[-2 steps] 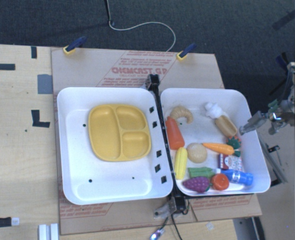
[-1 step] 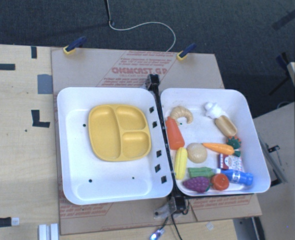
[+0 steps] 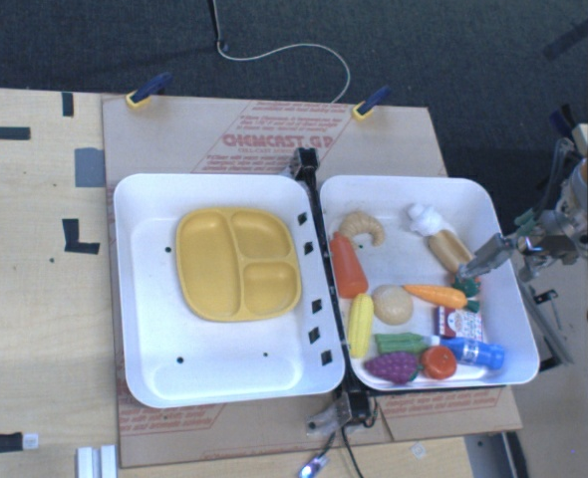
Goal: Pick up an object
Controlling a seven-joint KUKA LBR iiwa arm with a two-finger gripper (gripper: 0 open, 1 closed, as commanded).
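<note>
Gripper (image 3: 476, 260): at right bin's (image 3: 493, 207) right side, fingertips low beside the carrot's (image 3: 437, 293) green end, just below the brown bottle (image 3: 447, 248); whether spread or pinching cannot be told. Right bin contents: croissant (image 3: 362, 227), red pepper (image 3: 348, 265), corn (image 3: 360, 325), grapes (image 3: 392, 367), tomato (image 3: 439, 362), blue bottle (image 3: 476, 353). Left bin (image 3: 140, 297): yellow divided plate (image 3: 239, 263), lying flat.

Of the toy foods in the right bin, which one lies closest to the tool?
The carrot, orange with a green top. Its green end lies right by the tool at the bin's right side; the corn, grapes and croissant lie farther left.
</note>
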